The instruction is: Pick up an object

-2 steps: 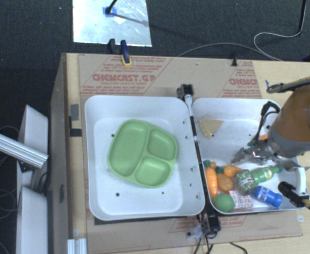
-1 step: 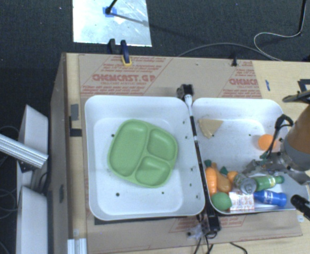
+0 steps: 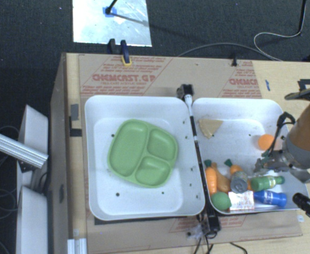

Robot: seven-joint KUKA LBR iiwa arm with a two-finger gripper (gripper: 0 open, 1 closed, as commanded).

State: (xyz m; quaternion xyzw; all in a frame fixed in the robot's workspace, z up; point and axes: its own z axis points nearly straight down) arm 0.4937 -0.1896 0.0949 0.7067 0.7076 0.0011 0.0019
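Note:
The right bin holds a pile along its near edge: a carrot, a grey can, a green bottle, a blue bottle, a green round item and a white and red packet. An orange ball lies at the right, and a tan wedge sits near the far left corner. My gripper hangs low over the right side of the bin, just above the green bottle and below the orange ball. Nothing shows between its tips.
The left bin carries a green divided plate. A black-and-white divider runs between the bins. The arm's orange band and grey wrist overhang the right bin's right wall. Bare floor shows in the middle of the right bin.

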